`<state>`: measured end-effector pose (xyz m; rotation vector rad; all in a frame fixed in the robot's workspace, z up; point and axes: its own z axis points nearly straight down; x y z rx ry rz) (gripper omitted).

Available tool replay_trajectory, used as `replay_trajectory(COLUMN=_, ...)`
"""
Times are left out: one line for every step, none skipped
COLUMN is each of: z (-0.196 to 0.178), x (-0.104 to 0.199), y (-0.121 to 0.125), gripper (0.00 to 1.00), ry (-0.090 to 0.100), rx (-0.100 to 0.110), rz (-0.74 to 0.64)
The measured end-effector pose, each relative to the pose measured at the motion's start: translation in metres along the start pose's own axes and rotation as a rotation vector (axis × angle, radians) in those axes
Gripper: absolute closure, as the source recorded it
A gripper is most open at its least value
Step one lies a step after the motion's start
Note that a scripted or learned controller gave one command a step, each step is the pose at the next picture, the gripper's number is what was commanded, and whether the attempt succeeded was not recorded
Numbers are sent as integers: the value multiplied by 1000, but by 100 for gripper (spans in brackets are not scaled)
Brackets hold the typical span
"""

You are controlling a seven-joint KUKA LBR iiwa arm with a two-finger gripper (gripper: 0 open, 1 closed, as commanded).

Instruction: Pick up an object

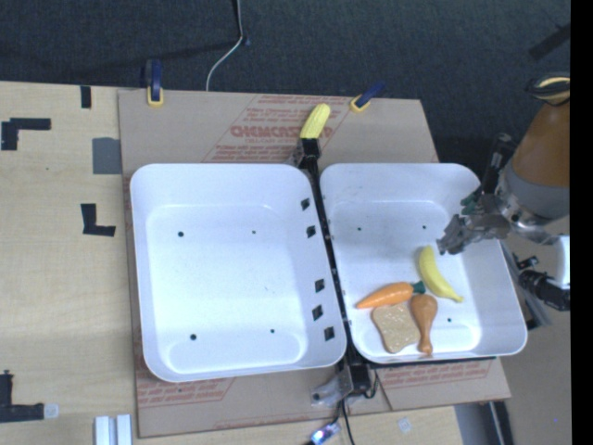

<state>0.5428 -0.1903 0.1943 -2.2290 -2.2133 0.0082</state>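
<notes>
In the right bin lie a yellow banana, an orange carrot, a slice of bread and a brown chicken drumstick, all clustered near its front right corner. My gripper hangs over the bin's right side, just above and right of the banana's upper end. Nothing shows between its dark fingers. The grey arm with its orange band comes in from the right.
The left bin sits beside the right one, joined by black clips along the shared edge. Both rest on a cardboard sheet held by yellow and blue clamps at the back. A cable runs at the rear.
</notes>
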Motion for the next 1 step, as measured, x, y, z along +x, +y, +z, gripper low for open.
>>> replay_trajectory(z=22, x=-31, y=27, gripper=100, ry=1, rx=-3, rz=-7)
